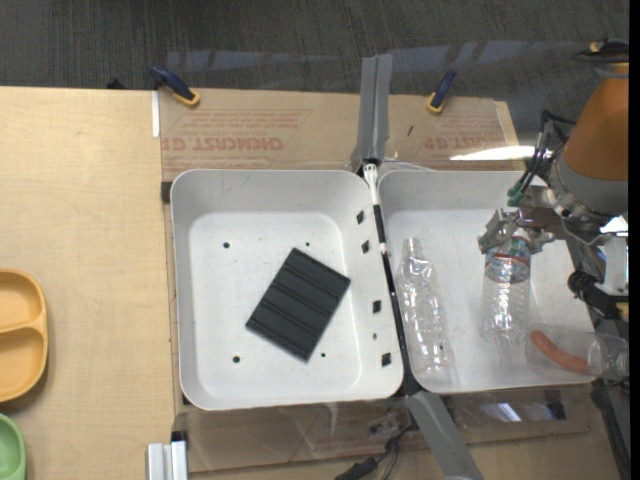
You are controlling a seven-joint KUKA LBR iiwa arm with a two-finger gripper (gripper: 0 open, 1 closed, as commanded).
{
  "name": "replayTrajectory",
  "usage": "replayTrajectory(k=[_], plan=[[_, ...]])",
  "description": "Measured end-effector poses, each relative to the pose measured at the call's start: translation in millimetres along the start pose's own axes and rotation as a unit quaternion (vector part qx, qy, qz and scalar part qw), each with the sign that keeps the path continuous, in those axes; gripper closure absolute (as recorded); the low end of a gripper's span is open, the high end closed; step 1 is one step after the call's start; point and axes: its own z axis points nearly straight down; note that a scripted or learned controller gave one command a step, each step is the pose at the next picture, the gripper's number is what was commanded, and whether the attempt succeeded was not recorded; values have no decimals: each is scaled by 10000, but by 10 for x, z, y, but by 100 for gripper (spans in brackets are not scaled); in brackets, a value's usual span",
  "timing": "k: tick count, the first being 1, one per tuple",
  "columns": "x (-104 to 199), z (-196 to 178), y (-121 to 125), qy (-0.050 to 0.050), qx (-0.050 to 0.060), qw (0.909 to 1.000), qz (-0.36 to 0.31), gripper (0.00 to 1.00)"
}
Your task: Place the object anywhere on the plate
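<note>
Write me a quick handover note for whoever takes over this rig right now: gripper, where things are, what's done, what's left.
Gripper: over the right bin, at the cap end of a clear bottle with a label; whether it grips the bottle can't be told.
Right bin also holds a second clear bottle and a sausage-like toy.
Left bin: a black ridged block.
Orange plate sits on the bench at far left; nothing placed on it yet.
Left: lift an object and carry it across to the plate.
</note>
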Motion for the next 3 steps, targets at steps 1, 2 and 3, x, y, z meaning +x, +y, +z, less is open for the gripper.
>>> replayTrajectory(k=[1, 2, 3], plan=[[-26, -305, 323, -3, -9, 9959, -903, 100], [152, -701, 140, -2, -11, 9955, -946, 100], [170, -736, 627, -4, -12, 9848, -1739, 100]])
